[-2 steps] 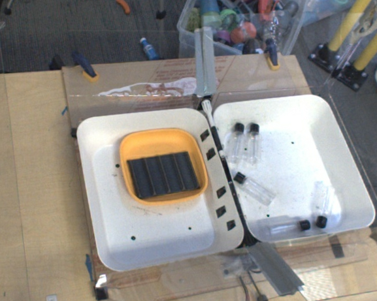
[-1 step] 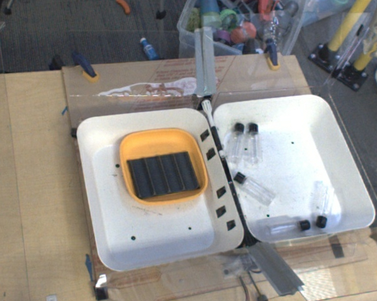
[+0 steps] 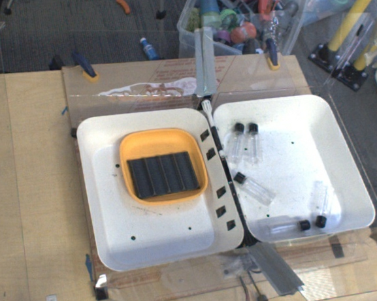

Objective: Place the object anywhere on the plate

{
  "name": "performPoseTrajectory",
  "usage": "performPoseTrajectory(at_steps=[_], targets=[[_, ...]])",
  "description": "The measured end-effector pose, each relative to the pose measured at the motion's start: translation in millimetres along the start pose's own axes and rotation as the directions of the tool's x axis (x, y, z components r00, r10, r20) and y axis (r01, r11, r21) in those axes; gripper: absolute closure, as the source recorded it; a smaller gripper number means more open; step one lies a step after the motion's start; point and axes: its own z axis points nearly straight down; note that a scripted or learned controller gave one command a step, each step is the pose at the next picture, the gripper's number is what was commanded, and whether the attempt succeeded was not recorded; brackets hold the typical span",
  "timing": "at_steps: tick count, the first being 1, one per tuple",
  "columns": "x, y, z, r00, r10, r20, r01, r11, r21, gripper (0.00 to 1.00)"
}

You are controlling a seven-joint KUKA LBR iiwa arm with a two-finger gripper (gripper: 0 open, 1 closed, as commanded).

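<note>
An orange plate (image 3: 130, 147) sits in the left white bin (image 3: 108, 206), toward its back. A dark ridged block (image 3: 163, 175) lies flat on the plate and covers most of its middle. In the right white bin (image 3: 347, 165) lie several clear vials with black caps: two side by side near the back left (image 3: 243, 142), one tilted near the middle (image 3: 252, 188), and two at the front right (image 3: 319, 202).
A grey divider (image 3: 221, 176) with black tabs runs between the two bins. Behind the bench stands a clear tub of coloured toys (image 3: 242, 11). Blue clamps (image 3: 87, 67) hold the cardboard at the back. Wooden bench surface lies to the left.
</note>
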Motion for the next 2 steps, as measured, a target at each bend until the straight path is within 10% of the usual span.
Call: performPoseTrajectory(at_steps=[2], targets=[[-0.7, 0.4, -0.2, 0.996, -0.089, 0.0, 0.089, 0.996, 0.001, 1.0]])
